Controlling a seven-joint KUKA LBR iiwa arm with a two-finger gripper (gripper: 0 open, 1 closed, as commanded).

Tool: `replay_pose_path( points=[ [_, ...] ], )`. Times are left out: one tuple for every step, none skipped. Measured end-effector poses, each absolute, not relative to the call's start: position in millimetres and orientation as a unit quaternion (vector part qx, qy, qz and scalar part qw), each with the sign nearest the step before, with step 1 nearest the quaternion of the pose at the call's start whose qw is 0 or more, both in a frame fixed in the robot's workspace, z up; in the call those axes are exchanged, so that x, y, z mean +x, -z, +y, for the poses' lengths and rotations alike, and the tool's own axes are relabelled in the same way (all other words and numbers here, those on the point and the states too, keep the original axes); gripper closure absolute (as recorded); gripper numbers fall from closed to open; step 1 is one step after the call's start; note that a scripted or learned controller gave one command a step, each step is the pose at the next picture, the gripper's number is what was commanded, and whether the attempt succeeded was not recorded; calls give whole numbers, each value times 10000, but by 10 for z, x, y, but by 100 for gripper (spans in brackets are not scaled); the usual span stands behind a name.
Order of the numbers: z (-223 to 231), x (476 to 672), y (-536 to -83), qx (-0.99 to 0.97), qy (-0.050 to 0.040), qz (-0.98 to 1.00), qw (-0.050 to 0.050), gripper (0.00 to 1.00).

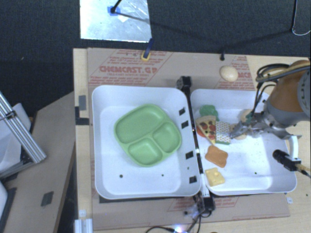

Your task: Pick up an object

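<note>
The grey arm with its orange band reaches in from the right edge of the frame, and its two-finger gripper [237, 131] hangs low in the right white bin [252, 178], its tip just beside a pale patterned flat piece [223, 129]. Whether the tool is apart or together I cannot tell. Toward that bin's left wall lie a toy pizza slice [207, 127], a green leafy toy [209, 111], an orange toast-like piece [216, 156] and a yellow cheese-like block [215, 176]. The left white bin [112, 178] holds a green sectioned plastic plate [147, 134].
</note>
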State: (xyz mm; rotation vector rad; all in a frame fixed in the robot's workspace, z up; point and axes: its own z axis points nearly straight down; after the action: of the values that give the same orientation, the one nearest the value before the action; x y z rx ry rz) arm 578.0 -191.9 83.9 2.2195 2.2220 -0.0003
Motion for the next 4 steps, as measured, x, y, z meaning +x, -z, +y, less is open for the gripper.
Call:
replay_pose_path(
  points=[
    [-1922,5789,-956,7069,-11,7073,21,100],
    [-1947,5734,-1570,7071,-13,7071,27,100],
    [-2028,5750,-2031,7068,-9,7074,22,100],
    [-2031,5760,-2254,7058,-8,7084,18,100]
  ],
)
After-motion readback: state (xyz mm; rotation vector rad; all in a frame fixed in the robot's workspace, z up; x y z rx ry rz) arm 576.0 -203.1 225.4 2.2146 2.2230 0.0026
